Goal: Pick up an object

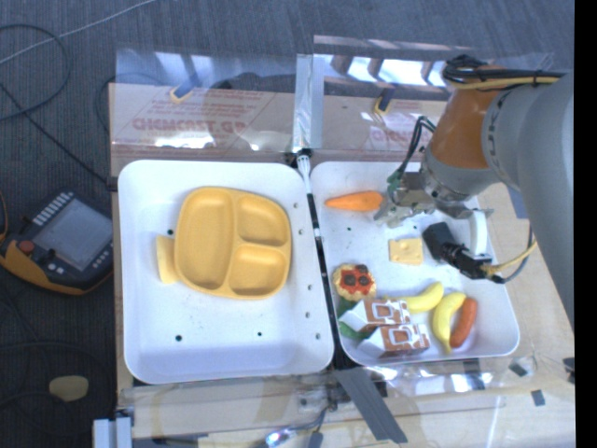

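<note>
Item 1: gripper, low in the right bin, nothing seen between its fingers (open or closed could not be told). Item 2: carrot, just beside it on the divider side, likeliest target. Item 3: cheese slice, near, toward the camera. Item 4: yellow tray, well apart. Step judged: approach; next, centring over the carrot and closing.

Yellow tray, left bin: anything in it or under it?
The tray's three compartments hold nothing. A pale yellow flat piece pokes out from under its left edge; how far it runs underneath is covered. The rest under the tray can't be seen.
</note>
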{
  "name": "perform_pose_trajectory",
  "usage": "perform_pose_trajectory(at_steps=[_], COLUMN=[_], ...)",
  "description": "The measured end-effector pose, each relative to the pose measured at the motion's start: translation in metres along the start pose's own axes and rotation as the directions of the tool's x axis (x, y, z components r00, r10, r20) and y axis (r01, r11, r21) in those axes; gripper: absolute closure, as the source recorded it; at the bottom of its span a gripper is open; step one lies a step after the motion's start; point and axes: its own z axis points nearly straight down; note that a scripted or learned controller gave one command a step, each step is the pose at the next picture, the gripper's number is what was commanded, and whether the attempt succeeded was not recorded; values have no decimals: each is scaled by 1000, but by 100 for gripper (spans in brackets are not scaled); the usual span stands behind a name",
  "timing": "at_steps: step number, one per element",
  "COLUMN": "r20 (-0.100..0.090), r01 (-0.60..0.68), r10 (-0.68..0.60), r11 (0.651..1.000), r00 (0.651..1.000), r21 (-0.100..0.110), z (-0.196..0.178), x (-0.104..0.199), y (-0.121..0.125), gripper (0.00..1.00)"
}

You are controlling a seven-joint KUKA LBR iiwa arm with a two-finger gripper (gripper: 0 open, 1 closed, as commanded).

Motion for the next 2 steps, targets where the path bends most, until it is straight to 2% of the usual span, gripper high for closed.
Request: perform_pose_trajectory(at_steps=[1, 2], r20=[0, 0], r01=[76, 77], r10=[-76, -77], r11=[997, 997], r00=[997, 997], r21=[15, 10], z=[22, 23], x=[20, 22], y=[26, 27], gripper=[100, 0])
